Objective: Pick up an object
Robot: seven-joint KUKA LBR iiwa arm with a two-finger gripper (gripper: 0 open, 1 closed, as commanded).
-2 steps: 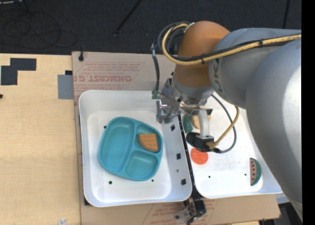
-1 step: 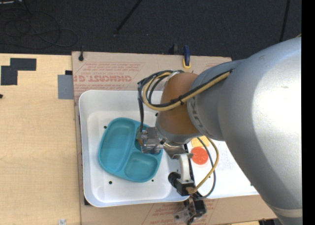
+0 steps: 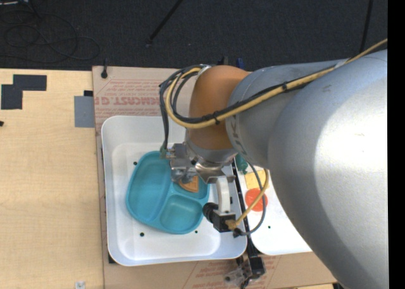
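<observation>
A teal divided plate (image 3: 155, 193) lies in the left white bin (image 3: 120, 148), filling much of its floor. My gripper (image 3: 187, 179) hangs over the plate's right side, below the orange wrist band (image 3: 212, 95). A small orange-brown object (image 3: 190, 185) sits right at the gripper's tip on the plate's right part; I cannot tell whether it is between the fingers. An orange-red object (image 3: 255, 198) lies in the right bin (image 3: 278, 237), partly behind cables.
The grey arm (image 3: 316, 155) covers most of the right bin and the view's right half. Cables loop around the wrist. Cardboard (image 3: 126, 95) lies under the bins, on a wooden bench to the left.
</observation>
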